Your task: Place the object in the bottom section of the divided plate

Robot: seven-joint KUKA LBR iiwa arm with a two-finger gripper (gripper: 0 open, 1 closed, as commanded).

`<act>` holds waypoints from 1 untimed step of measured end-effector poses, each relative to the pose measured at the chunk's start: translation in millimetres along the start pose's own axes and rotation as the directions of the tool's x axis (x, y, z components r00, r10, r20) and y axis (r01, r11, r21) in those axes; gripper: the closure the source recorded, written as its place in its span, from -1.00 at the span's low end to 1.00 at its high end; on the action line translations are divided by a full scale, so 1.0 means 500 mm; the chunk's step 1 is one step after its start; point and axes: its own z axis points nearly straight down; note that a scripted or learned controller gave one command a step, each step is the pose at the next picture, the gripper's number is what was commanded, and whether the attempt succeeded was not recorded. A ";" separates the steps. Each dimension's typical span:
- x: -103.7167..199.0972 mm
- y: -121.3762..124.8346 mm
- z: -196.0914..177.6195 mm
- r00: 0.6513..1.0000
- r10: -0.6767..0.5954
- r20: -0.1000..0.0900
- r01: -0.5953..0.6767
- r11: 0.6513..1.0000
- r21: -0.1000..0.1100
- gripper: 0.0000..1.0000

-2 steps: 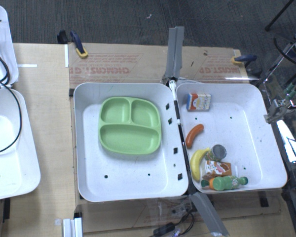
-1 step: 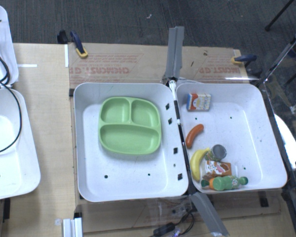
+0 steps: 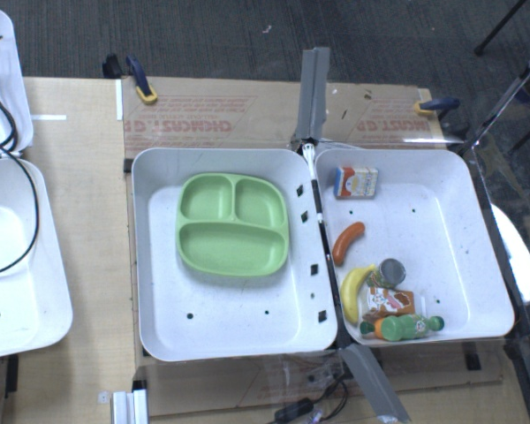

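Note:
A green divided plate [image 3: 233, 225] lies in the left bin [image 3: 159, 307], with two small sections at the back and one wide section at the front. The right bin [image 3: 459, 237] holds a small carton [image 3: 356, 182] at the back left, an orange sausage [image 3: 348, 241] below it, a yellow banana [image 3: 353, 291], a grey tin can [image 3: 392, 272], a flat orange-and-white packet [image 3: 389, 303] and a green-and-orange bottle [image 3: 402, 327] lying along the front wall.
A grey divider post [image 3: 314, 95] rises between the two bins at the back. Blue clamps [image 3: 141, 79] hold the cardboard-covered bench at both back corners. A white fixture with black cables [image 3: 4, 237] sits at the far left.

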 end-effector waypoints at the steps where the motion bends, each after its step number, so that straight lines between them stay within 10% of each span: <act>1: 0.002 -0.001 0.307 0.994 0.113 -0.002 -0.113 0.994 0.002 1.00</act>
